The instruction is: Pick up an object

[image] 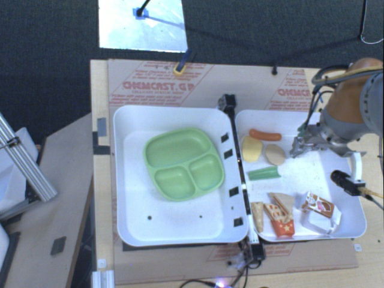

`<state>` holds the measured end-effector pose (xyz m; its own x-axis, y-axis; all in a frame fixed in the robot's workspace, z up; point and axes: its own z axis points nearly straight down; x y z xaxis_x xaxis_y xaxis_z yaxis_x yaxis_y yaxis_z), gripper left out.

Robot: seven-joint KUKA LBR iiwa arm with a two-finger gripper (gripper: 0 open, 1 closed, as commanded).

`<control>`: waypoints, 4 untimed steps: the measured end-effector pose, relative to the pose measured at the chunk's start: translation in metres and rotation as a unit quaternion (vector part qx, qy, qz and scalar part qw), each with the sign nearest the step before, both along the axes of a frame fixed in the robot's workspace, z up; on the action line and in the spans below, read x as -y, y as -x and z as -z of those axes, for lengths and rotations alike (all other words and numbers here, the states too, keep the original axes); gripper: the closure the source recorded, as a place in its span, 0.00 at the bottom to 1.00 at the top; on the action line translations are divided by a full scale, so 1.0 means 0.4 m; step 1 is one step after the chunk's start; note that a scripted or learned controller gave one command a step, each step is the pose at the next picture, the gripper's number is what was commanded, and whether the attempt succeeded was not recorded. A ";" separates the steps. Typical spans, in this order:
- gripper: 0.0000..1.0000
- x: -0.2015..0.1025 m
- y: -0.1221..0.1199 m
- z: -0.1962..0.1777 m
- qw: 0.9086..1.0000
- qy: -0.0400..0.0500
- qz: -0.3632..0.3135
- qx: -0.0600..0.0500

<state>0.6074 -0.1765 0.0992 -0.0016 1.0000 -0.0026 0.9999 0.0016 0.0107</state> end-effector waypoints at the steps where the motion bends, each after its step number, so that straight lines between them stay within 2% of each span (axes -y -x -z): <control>1: 1.00 -0.003 -0.028 -0.124 1.000 0.000 -0.002 -0.002; 2: 1.00 -0.017 -0.015 -0.248 1.000 -0.001 -0.002 -0.002; 3: 1.00 -0.017 -0.019 -0.319 1.000 -0.001 -0.002 -0.002; 4: 1.00 -0.140 -0.030 -0.342 1.000 -0.002 -0.004 -0.003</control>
